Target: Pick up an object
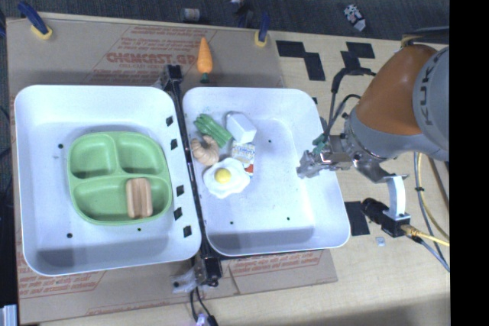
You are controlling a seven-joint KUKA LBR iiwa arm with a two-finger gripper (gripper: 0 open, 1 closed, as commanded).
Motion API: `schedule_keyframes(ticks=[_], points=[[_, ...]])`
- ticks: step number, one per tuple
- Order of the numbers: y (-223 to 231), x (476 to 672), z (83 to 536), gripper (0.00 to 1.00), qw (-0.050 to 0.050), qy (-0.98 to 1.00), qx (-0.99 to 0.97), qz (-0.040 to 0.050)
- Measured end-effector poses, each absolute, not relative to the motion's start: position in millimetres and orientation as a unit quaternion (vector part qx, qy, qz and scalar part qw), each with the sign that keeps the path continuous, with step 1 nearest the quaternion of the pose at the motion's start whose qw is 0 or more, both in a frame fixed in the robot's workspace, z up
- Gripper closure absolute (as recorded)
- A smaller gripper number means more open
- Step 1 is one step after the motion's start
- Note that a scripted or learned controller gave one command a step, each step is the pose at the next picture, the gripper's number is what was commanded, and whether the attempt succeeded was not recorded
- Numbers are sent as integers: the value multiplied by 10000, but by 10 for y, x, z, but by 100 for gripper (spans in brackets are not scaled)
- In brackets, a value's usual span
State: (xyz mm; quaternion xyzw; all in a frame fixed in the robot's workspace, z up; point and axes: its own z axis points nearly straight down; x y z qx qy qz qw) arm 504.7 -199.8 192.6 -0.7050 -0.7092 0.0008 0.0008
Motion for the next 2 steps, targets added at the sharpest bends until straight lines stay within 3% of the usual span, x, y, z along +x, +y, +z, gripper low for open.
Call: schedule_keyframes(ticks=[1, 2], points=[[-1953, 5810, 2427, 100, -7, -7091, -7051, -5], [-1955, 5804, 2419, 0, 1, -7089, -7053, 1]])
